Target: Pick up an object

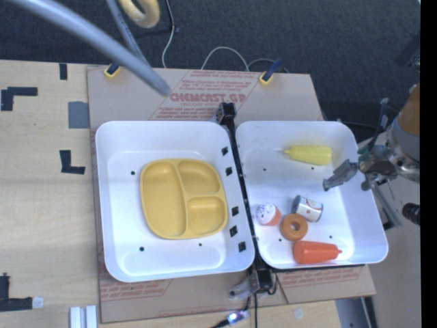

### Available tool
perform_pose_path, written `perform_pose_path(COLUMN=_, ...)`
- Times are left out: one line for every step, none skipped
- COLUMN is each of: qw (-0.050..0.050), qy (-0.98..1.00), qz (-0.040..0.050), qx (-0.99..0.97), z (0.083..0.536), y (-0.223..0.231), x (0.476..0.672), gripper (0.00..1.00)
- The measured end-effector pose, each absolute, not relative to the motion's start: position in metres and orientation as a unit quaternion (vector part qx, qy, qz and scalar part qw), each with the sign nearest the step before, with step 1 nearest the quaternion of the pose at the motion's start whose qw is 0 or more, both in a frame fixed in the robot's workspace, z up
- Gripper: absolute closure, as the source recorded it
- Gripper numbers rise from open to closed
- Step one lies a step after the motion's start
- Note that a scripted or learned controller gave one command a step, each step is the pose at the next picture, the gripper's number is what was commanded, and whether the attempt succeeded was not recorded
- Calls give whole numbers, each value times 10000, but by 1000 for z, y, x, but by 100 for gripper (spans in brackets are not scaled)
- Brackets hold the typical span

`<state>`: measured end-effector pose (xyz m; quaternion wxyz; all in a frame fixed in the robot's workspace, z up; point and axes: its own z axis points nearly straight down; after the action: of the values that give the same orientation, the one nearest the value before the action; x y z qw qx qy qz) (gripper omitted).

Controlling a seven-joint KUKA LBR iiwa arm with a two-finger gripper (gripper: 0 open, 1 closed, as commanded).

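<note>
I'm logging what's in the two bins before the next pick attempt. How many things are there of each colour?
Yellow: 2, the divided tray in the left bin and the bottle-like piece in the right bin
Orange: 2, the ring and the cone-like piece
Silver: 1, the small can
White and orange: 1, the small round piece
Total: 6
</note>
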<state>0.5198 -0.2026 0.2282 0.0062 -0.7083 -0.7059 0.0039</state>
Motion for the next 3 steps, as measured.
perform_pose_path(qw=7, qy=-7075, qz=6, qx=-7067, z=235, y=-202, x=523, gripper=0)
perform_pose_path(qw=20, qy=-7073, qz=18, qx=-7069, z=188, y=-208, x=527, gripper=0)
perform_pose_path(qw=22, qy=-7070, qz=17, qx=-7073, z=126, y=-214, x=527, gripper=0)
